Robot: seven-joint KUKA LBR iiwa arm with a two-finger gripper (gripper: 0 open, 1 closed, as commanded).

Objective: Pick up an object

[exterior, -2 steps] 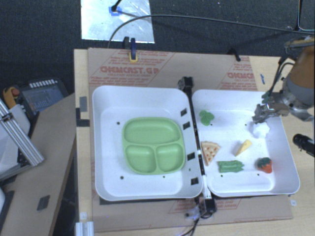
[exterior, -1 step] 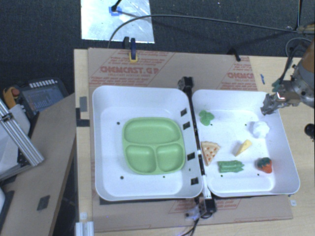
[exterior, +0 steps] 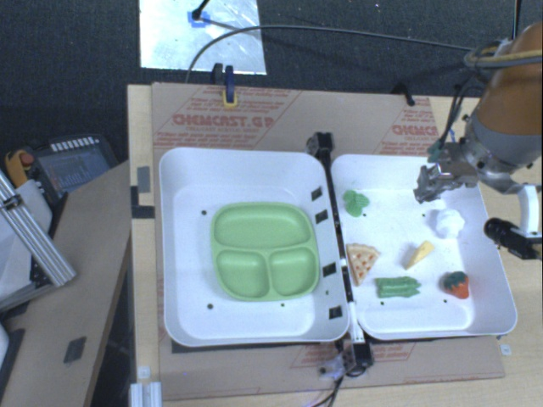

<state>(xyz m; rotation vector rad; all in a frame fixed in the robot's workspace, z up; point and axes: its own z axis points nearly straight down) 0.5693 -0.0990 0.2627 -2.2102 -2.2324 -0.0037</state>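
Nearest the camera, along the front of the right bin, lay a green pea pod at about six o'clock and a red and orange vegetable at about four o'clock. Just beyond them sat a waffle-patterned pizza slice at seven o'clock, close to the divider between the bins, and a yellow cheese wedge near the middle. A white lump rested a little past the cheese wedge, toward two o'clock, and a green leafy piece lay at ten o'clock, near the divider.

My jaws hung over the far part of the right bin at about one o'clock, above and just beyond the white lump. I could not tell how far apart they stood, nor whether they held anything.

The left bin carried a green divided plate with three compartments, resting near its middle. Both bins sat side by side on a cardboard sheet on the counter.
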